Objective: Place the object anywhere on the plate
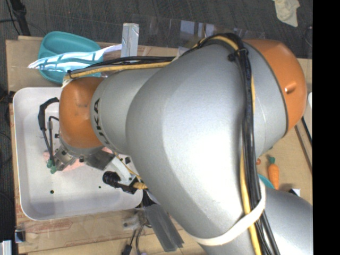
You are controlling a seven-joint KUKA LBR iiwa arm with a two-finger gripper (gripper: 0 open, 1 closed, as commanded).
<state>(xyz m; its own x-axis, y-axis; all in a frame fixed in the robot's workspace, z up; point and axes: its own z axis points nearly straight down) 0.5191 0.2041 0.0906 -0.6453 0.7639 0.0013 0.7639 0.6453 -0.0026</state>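
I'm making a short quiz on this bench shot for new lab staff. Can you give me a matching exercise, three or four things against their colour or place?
Things:
1. arm's big housing
2. band above the wrist
3. dish
4. toy carrot

Descriptions:
A. teal, beyond the left bin's far edge
B. orange, small, by the arm's right side
C. grey, crossing the middle of the view
D. orange, over the left bin

Pairs: 1-C, 2-D, 3-A, 4-B

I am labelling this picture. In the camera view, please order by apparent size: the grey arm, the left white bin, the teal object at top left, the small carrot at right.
1. grey arm, though nearness to the camera enlarges it
2. left white bin, partly hidden
3. teal object
4. carrot
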